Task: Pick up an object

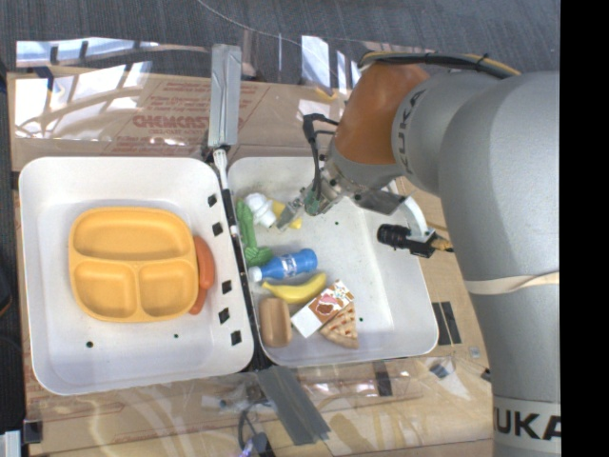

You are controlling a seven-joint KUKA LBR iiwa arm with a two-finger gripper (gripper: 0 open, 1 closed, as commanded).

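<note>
Grey rounded metal arm (pixel 495 208) reaches over the right shallow white plastic bin (pixel 404 298), its jaws (pixel 306 203), grip state unclear, beside a small yellow item (pixel 288 219).

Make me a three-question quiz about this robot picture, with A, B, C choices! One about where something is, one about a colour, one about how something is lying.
1. Where is the yellow tray?
A. left bin
B. right bin
C. on the floor

2. What colour is the bottle?
A. red
B. blue
C. black

3. How is the bottle placed?
A. standing upright
B. lying on its side
C. held in the gripper

Answers:
1 A, it sits in the left bin.
2 B, its body is blue.
3 B, it lies flat beside the banana.
</note>
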